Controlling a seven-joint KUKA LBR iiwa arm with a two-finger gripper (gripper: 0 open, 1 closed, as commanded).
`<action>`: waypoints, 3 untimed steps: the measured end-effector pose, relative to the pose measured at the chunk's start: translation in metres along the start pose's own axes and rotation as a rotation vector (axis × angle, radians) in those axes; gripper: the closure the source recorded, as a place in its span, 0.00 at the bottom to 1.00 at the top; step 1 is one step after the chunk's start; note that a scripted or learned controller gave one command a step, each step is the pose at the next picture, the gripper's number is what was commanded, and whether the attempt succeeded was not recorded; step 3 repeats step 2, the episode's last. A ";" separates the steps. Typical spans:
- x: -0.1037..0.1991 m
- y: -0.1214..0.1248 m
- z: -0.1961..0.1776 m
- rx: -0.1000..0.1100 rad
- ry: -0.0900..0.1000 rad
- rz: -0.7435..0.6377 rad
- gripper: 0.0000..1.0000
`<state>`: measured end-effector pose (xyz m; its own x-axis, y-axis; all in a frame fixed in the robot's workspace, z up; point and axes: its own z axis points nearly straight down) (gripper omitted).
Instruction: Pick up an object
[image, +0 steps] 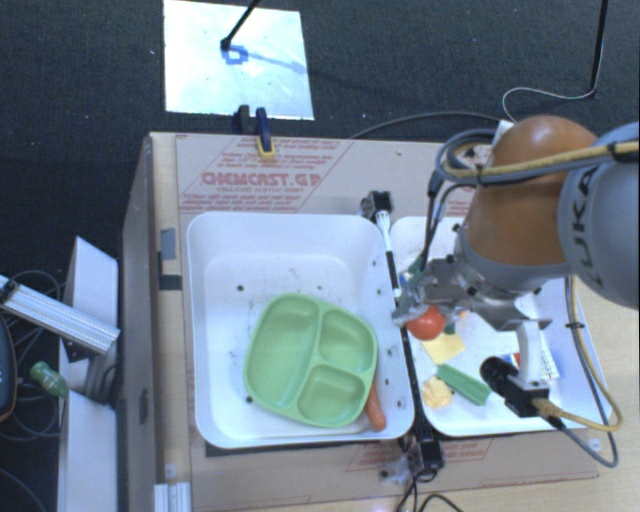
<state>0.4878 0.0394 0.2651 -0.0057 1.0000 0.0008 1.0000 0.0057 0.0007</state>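
Note:
My gripper (413, 304) hangs low over the left side of the right bin (498, 426), close to the wall between the two bins. A round red object (429, 324) lies directly under it, touching or nearly touching the gripper's tip. In front of the red object sit a yellow wedge (447, 347), a smaller yellow piece (436, 392) and a green block (462, 384). The arm hides most of the right bin's back half.
The left bin (203, 300) holds a light green divided plate (311, 360). An orange sausage-shaped piece (374, 409) lies against the plate's right edge near the bin's front corner. A cardboard sheet (262, 175) lies behind the bins.

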 end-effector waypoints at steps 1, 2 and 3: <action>-0.044 -0.001 0.003 -0.001 -0.001 0.004 1.00; 0.031 -0.001 0.017 0.001 0.000 0.001 1.00; 0.031 -0.001 0.017 0.001 0.000 0.001 1.00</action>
